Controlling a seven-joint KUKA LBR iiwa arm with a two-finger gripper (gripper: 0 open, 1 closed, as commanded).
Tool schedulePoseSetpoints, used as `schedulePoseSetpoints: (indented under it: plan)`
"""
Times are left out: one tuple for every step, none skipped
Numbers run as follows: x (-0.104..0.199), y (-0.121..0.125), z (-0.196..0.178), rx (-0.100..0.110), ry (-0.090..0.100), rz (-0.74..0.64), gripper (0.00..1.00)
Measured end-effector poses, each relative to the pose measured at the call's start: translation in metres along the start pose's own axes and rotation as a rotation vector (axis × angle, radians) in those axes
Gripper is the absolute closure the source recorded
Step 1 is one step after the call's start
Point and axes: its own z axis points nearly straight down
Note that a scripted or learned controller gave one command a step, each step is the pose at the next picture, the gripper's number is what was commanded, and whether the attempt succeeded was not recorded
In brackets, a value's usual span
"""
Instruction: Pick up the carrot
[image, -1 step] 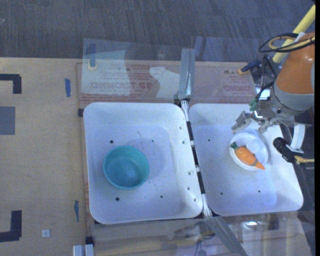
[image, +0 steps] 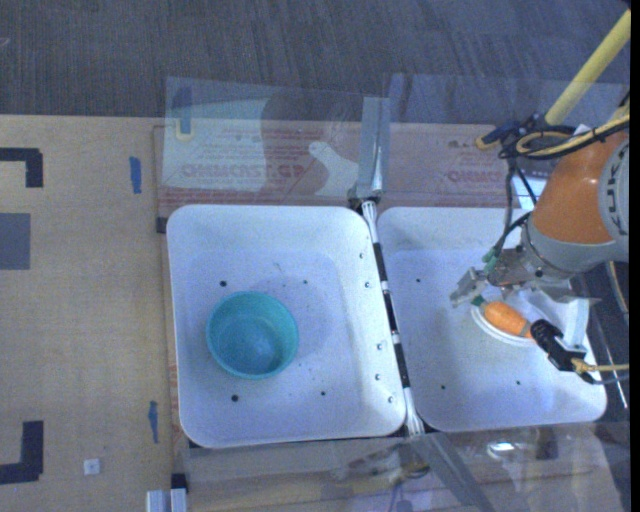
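Gripper (image: 492, 297): low in the right bin (image: 450, 385), under the orange-banded arm (image: 575, 205); whether clenched or released cannot be told. Carrot (image: 505, 320): orange, green tip toward the gripper, lying directly beneath and touching it, on a white disc (image: 520, 337). Left bin (image: 200, 240): holds a teal bowl (image: 252, 334), well apart.

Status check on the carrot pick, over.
Pincer low over right bin, fingers unclear. Carrot just beside it on a white plate; grasp not confirmed. Teal bowl in left bin, well clear.
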Motion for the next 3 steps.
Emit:
schedulePoseSetpoints:
  plan:
    - [-0.020, -0.022, 0.011, -0.017, 0.017, -0.083, 0.00]
    - [-0.034, -0.029, 0.006, -0.006, 0.001, -0.066, 1.00]
    - [0.011, -0.037, -0.002, 0.008, 0.003, 0.125, 1.00]
